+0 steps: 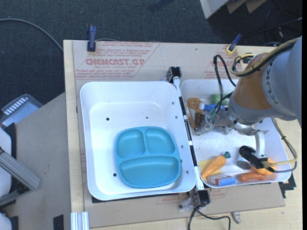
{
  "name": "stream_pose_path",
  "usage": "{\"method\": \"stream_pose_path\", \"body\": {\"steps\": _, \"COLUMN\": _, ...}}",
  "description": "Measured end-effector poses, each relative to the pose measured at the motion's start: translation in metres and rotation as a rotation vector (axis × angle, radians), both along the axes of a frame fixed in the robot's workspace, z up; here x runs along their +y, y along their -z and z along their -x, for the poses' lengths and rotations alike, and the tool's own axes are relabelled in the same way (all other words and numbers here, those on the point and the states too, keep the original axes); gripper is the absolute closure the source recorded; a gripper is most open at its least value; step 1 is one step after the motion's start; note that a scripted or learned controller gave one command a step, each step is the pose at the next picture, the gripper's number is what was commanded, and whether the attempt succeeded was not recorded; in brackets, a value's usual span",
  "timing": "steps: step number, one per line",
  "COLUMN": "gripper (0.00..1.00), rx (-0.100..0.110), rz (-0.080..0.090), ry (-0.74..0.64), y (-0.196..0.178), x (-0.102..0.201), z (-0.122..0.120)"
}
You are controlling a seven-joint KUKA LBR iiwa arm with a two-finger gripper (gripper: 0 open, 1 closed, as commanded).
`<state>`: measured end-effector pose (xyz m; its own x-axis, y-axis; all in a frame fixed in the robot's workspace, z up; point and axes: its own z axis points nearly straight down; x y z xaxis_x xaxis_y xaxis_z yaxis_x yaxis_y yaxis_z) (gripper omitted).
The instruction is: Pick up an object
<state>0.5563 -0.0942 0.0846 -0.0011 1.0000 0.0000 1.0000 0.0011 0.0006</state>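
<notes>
Presently the likeliest target, the brown object (pixel 194 103), lies in the right bin (pixel 218 145) against its left wall, just beyond the gripper (pixel 200 124) and crowded by other small items; an orange carrot (pixel 213 165) lies nearer the front, apart from that cluster; judgement: you do well to commit to one item, descend squarely over it and keep off the wall, since crowding invites a miss; the gripper sits low beside that wall; whether it is released or clenched cannot be told, and nothing is seen grasped; the left bin (pixel 120 104) bears a blue divided plate (pixel 147 156).
</notes>
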Motion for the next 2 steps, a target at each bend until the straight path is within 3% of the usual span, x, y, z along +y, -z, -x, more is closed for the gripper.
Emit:
{"method": "stream_pose_path", "body": {"steps": 1, "gripper": 0.0, "rx": 0.0, "rz": 0.001, "ry": 0.0, "y": 0.0, "x": -0.009, "z": -0.058}}
{"method": "stream_pose_path", "body": {"steps": 2, "gripper": 0.0, "rx": 0.04, "rz": -0.005, "ry": 0.007, "y": 0.005, "x": -0.004, "z": -0.102}}
